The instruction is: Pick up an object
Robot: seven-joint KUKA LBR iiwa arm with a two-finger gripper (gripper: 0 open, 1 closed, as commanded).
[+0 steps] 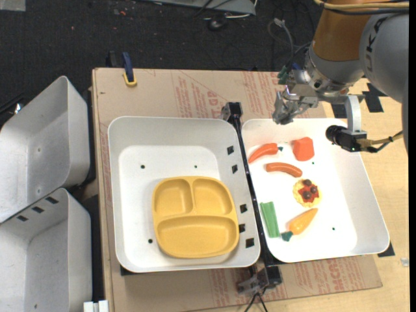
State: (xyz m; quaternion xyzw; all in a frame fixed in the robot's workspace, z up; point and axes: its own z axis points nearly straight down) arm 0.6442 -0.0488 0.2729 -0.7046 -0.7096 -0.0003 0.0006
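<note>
The right bin [354, 194] holds several toy foods: a red-orange chilli [262, 151], an orange-red block [303, 148], a sausage [284, 169], a small round pizza [306, 191], a green stick [269, 218] and an orange carrot-like piece [301, 221]. My gripper [285, 114] hangs above the bin's far left corner, a little beyond the chilli, and nothing shows between its fingers. The view is too coarse to show how the fingers stand.
The left bin [130, 174] holds a yellow divided plate [194, 216]. A black divider [242, 174] runs between the two bins. Two spare white bins [39, 194] lean off the bench at the left. A yellow-handled clamp [130, 75] sits at the bench's far left corner.
</note>
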